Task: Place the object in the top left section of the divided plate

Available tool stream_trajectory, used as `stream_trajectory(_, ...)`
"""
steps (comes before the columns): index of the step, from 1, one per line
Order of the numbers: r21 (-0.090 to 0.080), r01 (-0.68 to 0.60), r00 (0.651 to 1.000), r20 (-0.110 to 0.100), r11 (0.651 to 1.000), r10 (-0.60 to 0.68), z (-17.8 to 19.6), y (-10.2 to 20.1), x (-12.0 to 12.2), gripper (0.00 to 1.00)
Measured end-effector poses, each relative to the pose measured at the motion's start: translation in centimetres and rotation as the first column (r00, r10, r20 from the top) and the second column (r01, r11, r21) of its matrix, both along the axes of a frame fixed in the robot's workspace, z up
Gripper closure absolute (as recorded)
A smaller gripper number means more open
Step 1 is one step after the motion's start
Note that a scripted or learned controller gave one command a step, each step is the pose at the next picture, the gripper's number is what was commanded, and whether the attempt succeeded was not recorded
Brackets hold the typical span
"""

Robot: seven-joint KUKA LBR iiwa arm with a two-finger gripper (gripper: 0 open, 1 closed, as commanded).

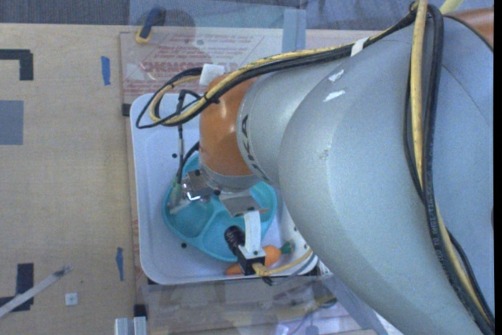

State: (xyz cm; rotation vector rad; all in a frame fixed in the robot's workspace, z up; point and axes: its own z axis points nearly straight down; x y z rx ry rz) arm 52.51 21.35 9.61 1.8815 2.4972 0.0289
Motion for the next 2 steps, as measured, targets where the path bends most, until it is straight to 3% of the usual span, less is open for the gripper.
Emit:
stream_trajectory(1, -0.001, 0.11, 0.994, -0.012, 0.994, -0.11, -0.07, 0.57, 3.55, 0.0)
stream_trajectory(2, -0.006, -0.359, 0.934, 0.004, 0.934, 0.359, 0.05, 0.88, 3.6, 0.0)
